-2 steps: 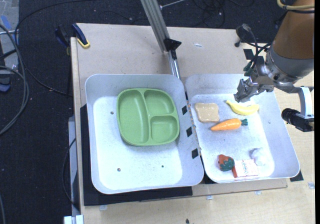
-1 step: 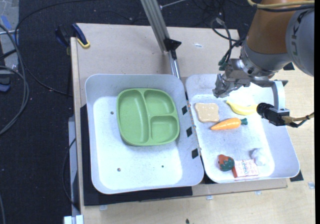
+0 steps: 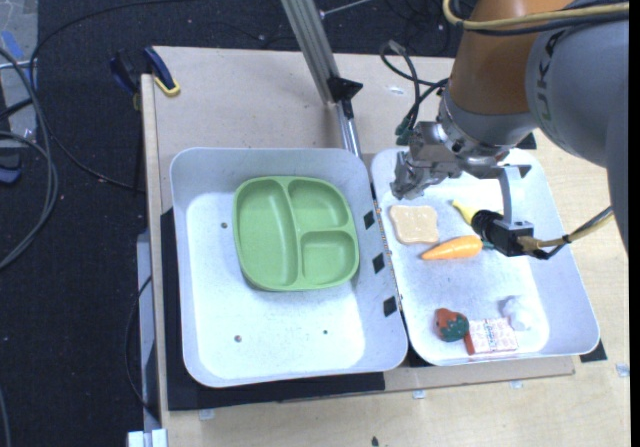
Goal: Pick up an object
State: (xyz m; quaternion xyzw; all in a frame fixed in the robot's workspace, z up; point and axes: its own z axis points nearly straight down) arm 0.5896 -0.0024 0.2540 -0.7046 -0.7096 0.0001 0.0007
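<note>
A green divided plate [image 3: 297, 233] occupies the left bin [image 3: 200, 335], while in the right bin [image 3: 560, 305] the gripper [image 3: 408, 182], its opening impossible to judge, hangs just above the toast slice [image 3: 413, 224], with a carrot [image 3: 451, 248] beside it.

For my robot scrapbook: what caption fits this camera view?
Robot gripper hovers above toast and carrot; green divided plate sits nearby.

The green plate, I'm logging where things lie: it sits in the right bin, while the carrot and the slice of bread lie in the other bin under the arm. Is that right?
Not quite. The camera view shows the green plate in the left bin, not the right one. The carrot and the slice of bread do lie in the other bin, under the arm.
</note>
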